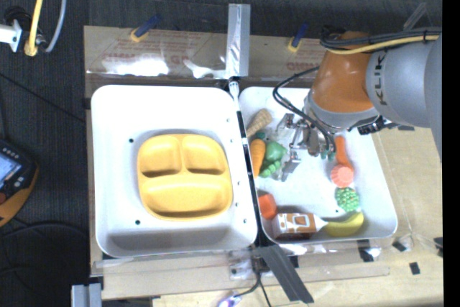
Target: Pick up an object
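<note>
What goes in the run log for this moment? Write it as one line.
arm: over right bin | gripper: low beside green toy, nothing seen held | left bin: yellow tray | pick: not done

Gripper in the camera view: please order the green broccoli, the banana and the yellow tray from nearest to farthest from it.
From the gripper:
1. Green broccoli, just beside it toward the divider, right bin.
2. Banana, at the right bin's near edge.
3. Yellow tray, in the left bin.
</note>
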